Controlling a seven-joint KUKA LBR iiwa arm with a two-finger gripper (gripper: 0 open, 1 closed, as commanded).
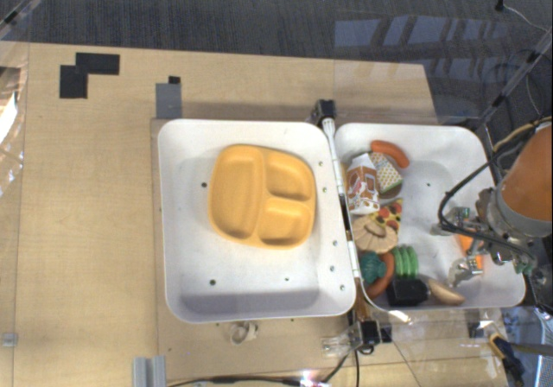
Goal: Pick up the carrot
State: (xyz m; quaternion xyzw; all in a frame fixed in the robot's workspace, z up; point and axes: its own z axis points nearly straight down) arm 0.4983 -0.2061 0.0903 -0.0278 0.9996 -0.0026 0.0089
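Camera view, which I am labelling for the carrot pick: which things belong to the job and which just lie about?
Job:
small orange piece, likely the carrot, partly under the arm
grey two-finger gripper
shallow white right bin

Lying about:
yellow divided plastic tray
red toy sausage
green ridged toy
black block

Left bin [173, 230]: white
Divided tray [261, 195]: yellow-orange
Right bin [449, 148]: white
Ridged toy [405, 260]: green
Bench [78, 247]: tan
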